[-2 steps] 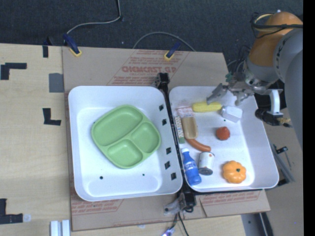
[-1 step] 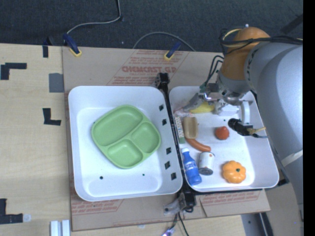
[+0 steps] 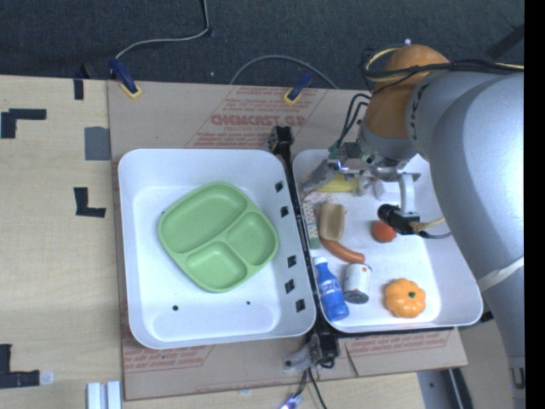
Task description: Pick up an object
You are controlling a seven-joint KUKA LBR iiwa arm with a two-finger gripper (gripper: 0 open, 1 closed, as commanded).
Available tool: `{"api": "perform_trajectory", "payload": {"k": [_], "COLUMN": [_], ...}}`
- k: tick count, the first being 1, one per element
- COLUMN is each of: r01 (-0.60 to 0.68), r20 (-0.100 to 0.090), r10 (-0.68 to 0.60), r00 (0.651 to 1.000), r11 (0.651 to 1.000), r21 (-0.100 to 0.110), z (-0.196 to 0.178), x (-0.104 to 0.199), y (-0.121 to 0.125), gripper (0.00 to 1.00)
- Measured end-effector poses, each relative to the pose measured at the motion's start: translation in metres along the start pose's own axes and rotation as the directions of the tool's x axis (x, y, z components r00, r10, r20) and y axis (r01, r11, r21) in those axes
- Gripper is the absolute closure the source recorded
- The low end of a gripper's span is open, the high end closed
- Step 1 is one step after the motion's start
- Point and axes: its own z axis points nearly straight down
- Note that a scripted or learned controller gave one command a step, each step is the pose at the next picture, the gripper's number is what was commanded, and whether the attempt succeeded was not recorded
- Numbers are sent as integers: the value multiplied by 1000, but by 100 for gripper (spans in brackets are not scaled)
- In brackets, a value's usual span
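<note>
The arm's grey bulk [image 3: 481, 152] covers the right bin's [image 3: 443, 313] far right corner and rim; the wrist assembly hides part of the bin floor beneath it; a flat item with yellow and dark markings [image 3: 341, 170] lies partly under the gripper and is too obscured to identify; whether the fingers are spread or closed cannot be told from this angle, and nothing is visibly between them. The gripper [image 3: 368, 177] hangs over the far end of the right bin, with cables trailing off it. Objects in that bin: a tan bread-like piece [image 3: 331, 221] just near-side of the gripper; a small red tomato-like ball [image 3: 383, 231] beside a black fitting on the wrist; a hot dog [image 3: 342, 250] lying slantwise below the bread; a blue bottle [image 3: 329, 290] against the left wall; a small white can [image 3: 357, 282] just beside the bottle; an orange pumpkin [image 3: 404, 297] near the front edge, well apart from the gripper. The left bin [image 3: 136, 228] holds 1 green 3-compartment plate [image 3: 218, 236].
</note>
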Motion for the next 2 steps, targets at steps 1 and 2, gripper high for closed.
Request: {"api": "perform_trajectory", "payload": {"k": [1, 2], "r01": [2, 3], "r20": [-3, 0], "r10": [-2, -3], "r00": [1000, 1000], "r11": [1000, 1000], "r21": [3, 3], "z": [3, -5], "x": [-8, -9], "y": [-80, -79], "gripper": [0, 100]}}
